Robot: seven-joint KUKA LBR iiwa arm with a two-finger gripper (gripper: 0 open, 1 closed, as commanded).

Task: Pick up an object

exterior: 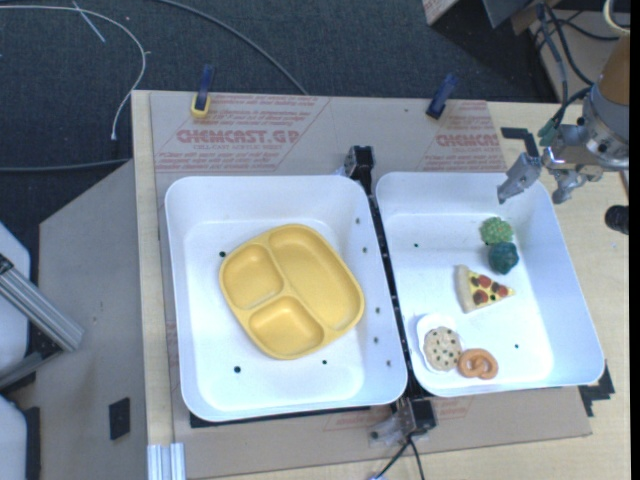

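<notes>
Loosely grouped in the right bin (560,288), several small toy foods lie on the white floor. A green broccoli (496,231) sits nearest the far wall, and a teal ball (503,257) touches it on the near side. Just below those, a pizza slice (481,289) lies flat, its point aimed right. Near the bin's front edge a cookie (441,347) rests on a small white plate (424,329), and a pretzel (478,364) lies just beside it, at the plate's right rim.

The gripper (536,182) hangs over the far right corner of this bin, up and to the right of the broccoli and apart from it. Its two fingers are spread, with a gap between the tips, and nothing sits between them. The grey arm (612,108) comes in from the right edge, with cables trailing behind it.

The left bin (190,268) holds a yellow tray (290,290) with three compartments, lying at a slight angle near the bin's middle. Both bins sit on a brown board (250,133) with red lettering, held by two blue clamps (205,83) on its far edge. Dark carpet lies beyond, crossed by thin white cables (120,13).
</notes>
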